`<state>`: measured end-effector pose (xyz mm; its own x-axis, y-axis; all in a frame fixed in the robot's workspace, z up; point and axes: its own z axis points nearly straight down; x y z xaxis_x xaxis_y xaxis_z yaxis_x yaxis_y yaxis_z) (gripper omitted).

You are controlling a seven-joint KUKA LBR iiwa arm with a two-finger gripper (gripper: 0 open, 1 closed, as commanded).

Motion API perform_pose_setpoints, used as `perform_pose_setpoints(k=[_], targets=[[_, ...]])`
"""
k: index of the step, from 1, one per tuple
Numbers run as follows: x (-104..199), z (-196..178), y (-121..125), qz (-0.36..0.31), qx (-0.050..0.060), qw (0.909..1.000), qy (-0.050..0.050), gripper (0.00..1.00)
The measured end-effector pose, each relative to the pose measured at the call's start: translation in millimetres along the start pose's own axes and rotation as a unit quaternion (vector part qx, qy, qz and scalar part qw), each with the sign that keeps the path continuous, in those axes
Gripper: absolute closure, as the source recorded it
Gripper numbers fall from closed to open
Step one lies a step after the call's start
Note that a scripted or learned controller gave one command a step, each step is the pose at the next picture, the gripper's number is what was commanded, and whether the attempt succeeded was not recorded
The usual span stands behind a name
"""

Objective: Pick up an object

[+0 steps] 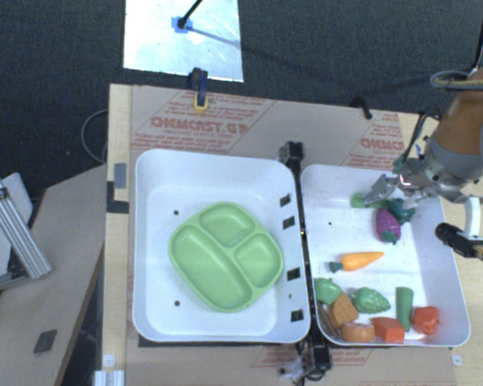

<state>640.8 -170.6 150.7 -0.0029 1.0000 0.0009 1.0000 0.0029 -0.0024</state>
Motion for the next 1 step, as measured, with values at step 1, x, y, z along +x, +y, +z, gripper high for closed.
perform_pose_setpoints(k=[1], targets=[[7.2, 59.5, -4.5, -0.001, 0.000, 1.0000, 0.000, 0.00]])
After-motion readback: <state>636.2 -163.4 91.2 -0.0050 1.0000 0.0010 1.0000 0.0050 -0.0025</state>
